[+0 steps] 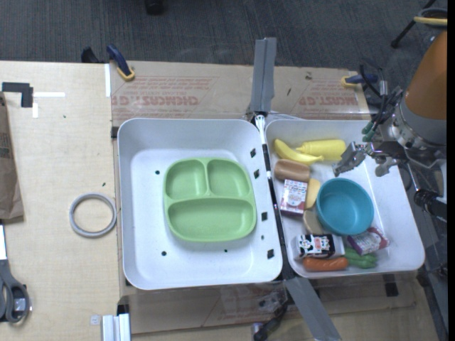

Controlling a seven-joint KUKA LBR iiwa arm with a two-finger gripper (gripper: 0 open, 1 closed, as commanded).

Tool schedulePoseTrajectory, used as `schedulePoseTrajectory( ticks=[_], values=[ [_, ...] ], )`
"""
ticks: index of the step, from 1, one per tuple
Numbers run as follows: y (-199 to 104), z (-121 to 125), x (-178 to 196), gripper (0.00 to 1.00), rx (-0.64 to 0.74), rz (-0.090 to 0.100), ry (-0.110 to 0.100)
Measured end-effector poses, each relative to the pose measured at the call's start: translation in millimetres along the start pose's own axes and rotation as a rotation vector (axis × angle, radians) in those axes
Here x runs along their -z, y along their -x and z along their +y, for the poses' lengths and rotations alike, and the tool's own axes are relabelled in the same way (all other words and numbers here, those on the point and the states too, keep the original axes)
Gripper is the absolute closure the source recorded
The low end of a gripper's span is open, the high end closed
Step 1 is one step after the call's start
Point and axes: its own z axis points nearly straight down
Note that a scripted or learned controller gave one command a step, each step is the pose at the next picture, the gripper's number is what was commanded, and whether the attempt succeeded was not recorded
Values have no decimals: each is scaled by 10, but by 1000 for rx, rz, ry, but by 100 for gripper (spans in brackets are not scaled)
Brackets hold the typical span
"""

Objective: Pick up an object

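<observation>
Jaws unreadable from where I stand; I cannot tell their state. Metal two-finger gripper (353, 158) hangs over the right white bin (398, 212), with a round blue bowl (345, 205) at its six o'clock and a yellow plastic banana (293, 152) at nine.

Even bright overhead light, soft shadows, mild blur, slight bin glare

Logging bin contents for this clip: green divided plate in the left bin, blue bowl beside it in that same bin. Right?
Not quite. The camera view shows the green divided plate in the left bin, but the blue bowl sits in the right bin.
</observation>
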Motion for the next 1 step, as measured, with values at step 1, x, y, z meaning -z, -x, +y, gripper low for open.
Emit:
schedulePoseTrajectory(
  ticks=[1],
  values=[
    [121, -372, -545, 0, 78, 2, -3]
  ],
)
